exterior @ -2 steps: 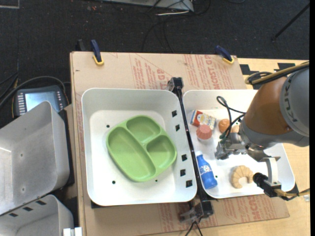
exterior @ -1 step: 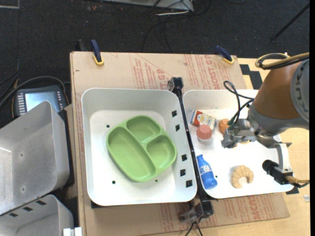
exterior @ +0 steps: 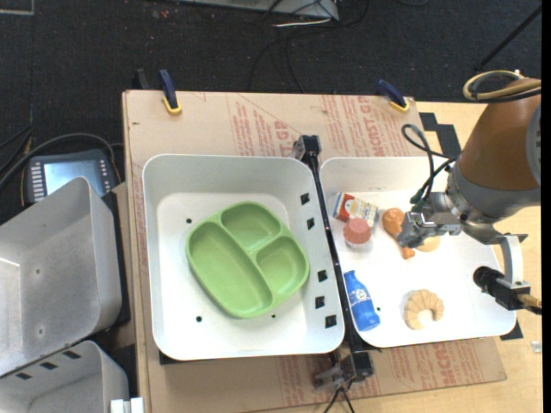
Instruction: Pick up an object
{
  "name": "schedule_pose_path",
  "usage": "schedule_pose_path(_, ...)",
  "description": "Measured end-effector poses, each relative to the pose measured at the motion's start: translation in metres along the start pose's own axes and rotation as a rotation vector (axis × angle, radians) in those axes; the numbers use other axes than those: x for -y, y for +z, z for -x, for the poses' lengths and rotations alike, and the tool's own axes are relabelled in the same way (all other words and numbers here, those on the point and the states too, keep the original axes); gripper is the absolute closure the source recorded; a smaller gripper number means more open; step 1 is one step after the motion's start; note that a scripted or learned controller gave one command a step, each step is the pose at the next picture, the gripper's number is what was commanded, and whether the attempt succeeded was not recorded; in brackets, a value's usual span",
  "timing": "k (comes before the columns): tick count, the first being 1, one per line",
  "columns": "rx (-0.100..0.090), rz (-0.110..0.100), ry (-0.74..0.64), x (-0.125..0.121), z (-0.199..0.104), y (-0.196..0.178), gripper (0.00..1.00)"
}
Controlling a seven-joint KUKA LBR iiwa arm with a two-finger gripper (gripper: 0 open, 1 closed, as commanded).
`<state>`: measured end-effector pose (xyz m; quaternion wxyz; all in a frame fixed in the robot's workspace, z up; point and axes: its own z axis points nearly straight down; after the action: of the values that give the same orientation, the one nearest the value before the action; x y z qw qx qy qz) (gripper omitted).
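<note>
Camera view from above: we see the blue bottle (exterior: 361, 300) low in the right bin (exterior: 482, 323), by the divider, its long axis running up-down in frame with the cap toward the top. A croissant (exterior: 424, 307) lies just right of it. Our arm (exterior: 508, 157) enters from the right edge, wrist bent down, gripper (exterior: 418, 231) hanging over an orange object (exterior: 393, 222); we cannot tell its opening. A green tray (exterior: 247, 259) sits in the left bin (exterior: 164, 231).
</note>
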<state>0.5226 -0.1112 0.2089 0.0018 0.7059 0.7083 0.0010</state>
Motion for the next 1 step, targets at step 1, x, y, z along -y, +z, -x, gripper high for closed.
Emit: schedule_pose_path(1,-0.001,-0.003,0.001,-0.0005,-0.0002,-0.0016,1.00)
